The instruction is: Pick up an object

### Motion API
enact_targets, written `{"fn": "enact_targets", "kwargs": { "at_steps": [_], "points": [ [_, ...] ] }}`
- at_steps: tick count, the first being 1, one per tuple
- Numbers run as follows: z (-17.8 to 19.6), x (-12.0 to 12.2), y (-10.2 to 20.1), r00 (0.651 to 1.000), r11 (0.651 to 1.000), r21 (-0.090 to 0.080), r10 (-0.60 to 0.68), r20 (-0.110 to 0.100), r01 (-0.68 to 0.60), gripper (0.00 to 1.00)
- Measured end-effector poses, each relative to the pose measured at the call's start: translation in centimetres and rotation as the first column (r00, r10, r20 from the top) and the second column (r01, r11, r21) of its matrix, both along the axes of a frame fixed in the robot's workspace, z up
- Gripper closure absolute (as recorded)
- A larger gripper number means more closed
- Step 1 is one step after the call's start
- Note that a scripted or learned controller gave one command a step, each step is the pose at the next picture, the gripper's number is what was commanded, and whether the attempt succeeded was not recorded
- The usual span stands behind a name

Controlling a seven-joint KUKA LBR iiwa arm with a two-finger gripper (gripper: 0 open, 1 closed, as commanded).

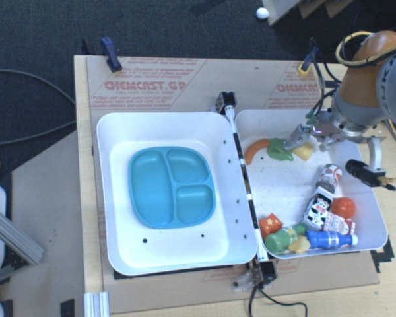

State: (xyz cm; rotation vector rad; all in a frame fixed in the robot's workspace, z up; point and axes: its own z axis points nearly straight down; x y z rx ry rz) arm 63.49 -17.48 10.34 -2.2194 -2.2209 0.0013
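Note:
My gripper (308, 139) is low in the right bin (376, 210), near its far edge. It hangs just over a yellow toy (305, 152) and right beside a green leafy toy (278, 150). An orange carrot-like piece (253, 150) lies left of those. The gripper's body hides the point of contact, so I cannot tell whether anything is held. The grey arm with its orange band (381, 47) comes in from the upper right.
Near the right bin's front lie a cow-patterned bottle (320, 207), a red tomato (344, 207), a blue bottle (330, 241), an orange-red piece (270, 223) and a green toy (277, 241). The left bin (112, 177) holds a blue divided plate (173, 186).

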Motion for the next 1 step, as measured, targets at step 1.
{"fn": "enact_targets", "kwargs": {
  "at_steps": [1],
  "points": [
    [-1.89,-3.0,-2.89,1.0,1.0,-0.001,-0.002,0.0,0.002,0.0]
  ]
}}
